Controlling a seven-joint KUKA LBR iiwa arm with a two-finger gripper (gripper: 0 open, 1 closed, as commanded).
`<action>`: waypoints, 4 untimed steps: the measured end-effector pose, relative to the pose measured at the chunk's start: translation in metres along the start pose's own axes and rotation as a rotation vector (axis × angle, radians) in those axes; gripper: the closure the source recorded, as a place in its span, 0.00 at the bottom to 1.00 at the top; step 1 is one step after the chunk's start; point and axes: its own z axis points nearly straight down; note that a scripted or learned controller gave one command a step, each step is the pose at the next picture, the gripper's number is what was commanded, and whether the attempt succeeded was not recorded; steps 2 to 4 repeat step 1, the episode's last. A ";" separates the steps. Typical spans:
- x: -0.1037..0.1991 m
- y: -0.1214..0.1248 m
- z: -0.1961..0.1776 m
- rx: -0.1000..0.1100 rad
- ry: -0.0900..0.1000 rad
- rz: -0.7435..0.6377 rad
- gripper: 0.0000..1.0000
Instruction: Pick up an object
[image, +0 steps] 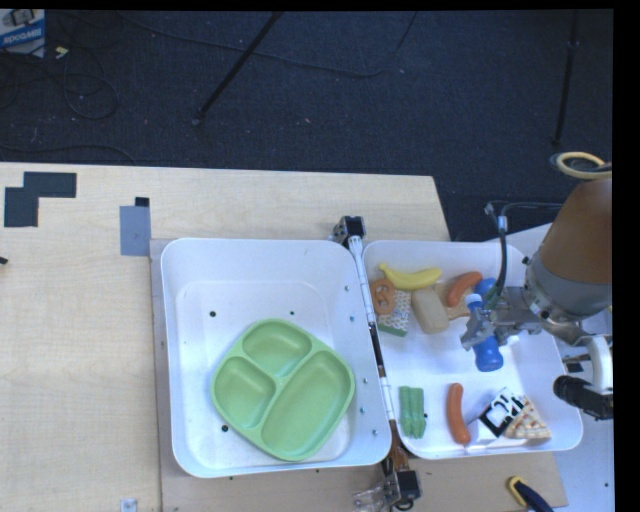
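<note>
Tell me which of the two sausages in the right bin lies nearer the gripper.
The upper sausage, beside the banana, lies just left of the gripper. The other sausage lies lower down, next to the green piece.

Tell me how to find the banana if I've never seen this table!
Look at the right white bin, the one full of toy food. Go to its back left corner, next to the divider between the bins. The banana is the curved yellow piece there, the only bright yellow food, above a beige block.
</note>
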 end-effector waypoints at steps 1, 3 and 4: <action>0.074 -0.027 -0.055 0.001 -0.001 -0.001 1.00; 0.074 -0.027 -0.055 0.001 -0.001 -0.001 1.00; 0.074 -0.027 -0.055 0.001 -0.001 -0.001 1.00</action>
